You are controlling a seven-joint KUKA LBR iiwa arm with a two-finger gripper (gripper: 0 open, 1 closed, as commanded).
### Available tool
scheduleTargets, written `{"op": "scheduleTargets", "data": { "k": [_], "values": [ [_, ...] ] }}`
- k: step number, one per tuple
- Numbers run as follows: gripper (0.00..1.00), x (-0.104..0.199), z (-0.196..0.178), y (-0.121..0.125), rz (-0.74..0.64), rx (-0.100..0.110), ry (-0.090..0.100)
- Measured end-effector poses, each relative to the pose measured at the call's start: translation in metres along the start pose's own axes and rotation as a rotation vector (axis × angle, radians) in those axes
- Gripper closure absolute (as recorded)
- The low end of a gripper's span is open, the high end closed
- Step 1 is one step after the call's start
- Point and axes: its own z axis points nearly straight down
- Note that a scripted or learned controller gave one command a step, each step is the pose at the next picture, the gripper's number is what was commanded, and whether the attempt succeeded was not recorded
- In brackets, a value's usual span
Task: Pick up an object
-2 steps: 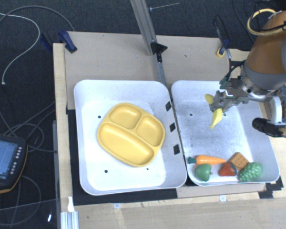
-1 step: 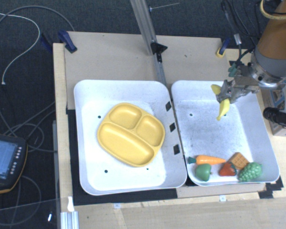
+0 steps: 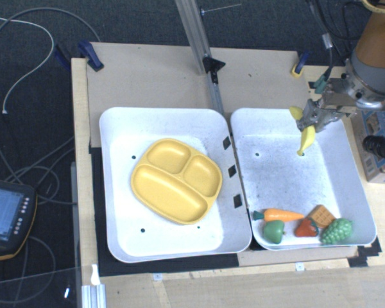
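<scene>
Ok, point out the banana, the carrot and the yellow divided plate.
banana [image 3: 306, 137], camera view, on its lower hanging half.
carrot [image 3: 283, 215], camera view, on its orange body.
yellow divided plate [image 3: 170, 194], camera view, on its large compartment's floor.

You look down from one fixed camera above the counter [image 3: 256, 66], at a slant, both white bins [image 3: 115, 172] in frame.
</scene>
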Motion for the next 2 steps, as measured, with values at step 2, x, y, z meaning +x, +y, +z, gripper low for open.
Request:
{"op": "scheduleTargets", "data": {
  "k": [2],
  "values": [
    [1.00, 0.095, 0.021, -0.024, -0.005, 0.009, 0.003]
  ]
}}
